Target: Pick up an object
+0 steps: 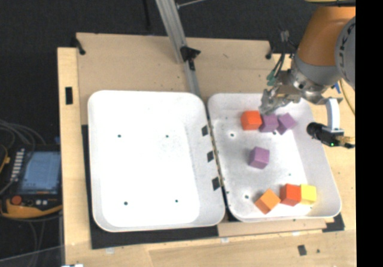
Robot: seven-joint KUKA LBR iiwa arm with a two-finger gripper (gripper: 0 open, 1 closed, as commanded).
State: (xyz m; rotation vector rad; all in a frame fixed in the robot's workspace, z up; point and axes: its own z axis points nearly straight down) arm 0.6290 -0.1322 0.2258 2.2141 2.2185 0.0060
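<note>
Over right bin (236, 104) — tool (270, 107) above purple cube (269, 123), grip state unclear

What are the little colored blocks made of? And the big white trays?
The purple block and orange block look like painted wood or dense foam: flat colour, dull faces, no shine. I can't tell which. The white trays look like smooth plastic, with rounded corners and a raised rim.
</note>
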